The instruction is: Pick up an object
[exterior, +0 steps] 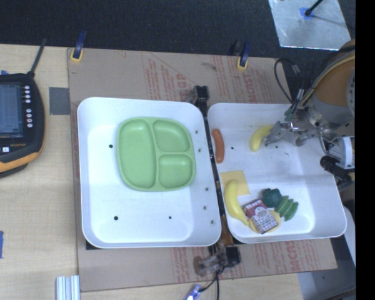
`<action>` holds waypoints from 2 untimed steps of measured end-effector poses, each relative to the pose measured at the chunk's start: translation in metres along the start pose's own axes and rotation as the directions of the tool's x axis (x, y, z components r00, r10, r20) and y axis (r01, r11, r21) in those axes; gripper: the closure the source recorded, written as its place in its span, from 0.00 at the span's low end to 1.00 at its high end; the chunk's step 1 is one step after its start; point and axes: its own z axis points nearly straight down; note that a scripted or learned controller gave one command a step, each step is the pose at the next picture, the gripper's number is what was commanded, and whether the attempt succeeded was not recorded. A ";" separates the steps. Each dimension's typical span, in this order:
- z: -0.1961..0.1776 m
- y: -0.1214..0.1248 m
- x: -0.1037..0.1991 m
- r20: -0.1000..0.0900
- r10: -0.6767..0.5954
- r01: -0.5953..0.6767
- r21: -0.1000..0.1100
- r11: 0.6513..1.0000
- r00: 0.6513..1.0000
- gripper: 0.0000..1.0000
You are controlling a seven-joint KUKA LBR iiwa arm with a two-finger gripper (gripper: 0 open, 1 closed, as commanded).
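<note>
banana (260, 137) slants up-right, beside gripper (276, 134).

Bench (25, 230): pale wood.
Mat (144, 80): brown cardboard, held by blue clamps (79, 45).
Floor (144, 8): dark carpet.
Left edge: teach pendant (9, 124), screen lit.
Top right: grey sheet (306, 14).

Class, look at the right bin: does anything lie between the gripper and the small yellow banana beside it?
Nothing visible does. The gripper sits just right of the small yellow banana in the right bin, with bare white floor around them. The hot dog lies farther left, beyond the banana.
</note>
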 end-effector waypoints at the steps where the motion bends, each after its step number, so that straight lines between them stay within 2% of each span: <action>1: -0.011 0.019 0.060 -0.001 -0.001 0.001 0.000 1.000 1.000 0.00; 2: -0.022 0.019 0.059 0.000 -0.004 0.004 0.001 1.000 1.000 1.00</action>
